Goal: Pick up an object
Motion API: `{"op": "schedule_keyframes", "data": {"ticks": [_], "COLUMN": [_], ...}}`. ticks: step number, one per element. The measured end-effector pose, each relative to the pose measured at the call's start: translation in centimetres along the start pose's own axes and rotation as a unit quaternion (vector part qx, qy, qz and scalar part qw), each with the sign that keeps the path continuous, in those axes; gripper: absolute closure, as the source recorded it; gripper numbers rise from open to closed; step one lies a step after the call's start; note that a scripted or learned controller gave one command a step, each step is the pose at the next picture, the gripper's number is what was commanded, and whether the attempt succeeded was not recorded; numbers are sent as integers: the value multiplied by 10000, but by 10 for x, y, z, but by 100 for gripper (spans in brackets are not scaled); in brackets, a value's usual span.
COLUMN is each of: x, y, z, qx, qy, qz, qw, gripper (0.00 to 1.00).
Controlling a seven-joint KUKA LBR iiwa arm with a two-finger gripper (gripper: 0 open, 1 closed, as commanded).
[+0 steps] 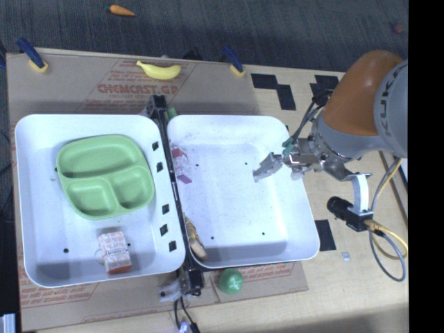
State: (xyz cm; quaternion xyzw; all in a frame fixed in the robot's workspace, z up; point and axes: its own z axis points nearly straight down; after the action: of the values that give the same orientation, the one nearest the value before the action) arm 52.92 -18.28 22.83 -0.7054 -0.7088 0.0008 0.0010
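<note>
My gripper (pixel 266 166) hangs over the right bin (pixel 277 245), in its upper right part, above bare white floor, and no object shows at its tip. A pink and red wrapper (pixel 180 164) lies against that bin's left wall. A tan object (pixel 195 245) rests in its near left corner. The left bin (pixel 28 186) holds a green divided plate (pixel 105 175) and a small red and white carton (pixel 114 250) nearer the front.
A yellow banana (pixel 159 69) lies on the cardboard behind the bins. A green ball (pixel 230 280) sits in front of the right bin. Blue clamps (pixel 32 54) hold the cardboard's back edge. An orange thing (pixel 122 10) lies on the floor.
</note>
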Motion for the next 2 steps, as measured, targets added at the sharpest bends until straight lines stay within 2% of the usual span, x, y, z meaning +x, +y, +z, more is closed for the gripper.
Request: {"op": "schedule_keyframes", "data": {"ticks": [1, 2], "x": [-28, -28], "y": [70, 53], "z": [29, 137], "qx": [-3, -9], "qy": [2, -8], "qz": [-9, -4], "qw": [10000, 10000], "gripper": [0, 0]}}
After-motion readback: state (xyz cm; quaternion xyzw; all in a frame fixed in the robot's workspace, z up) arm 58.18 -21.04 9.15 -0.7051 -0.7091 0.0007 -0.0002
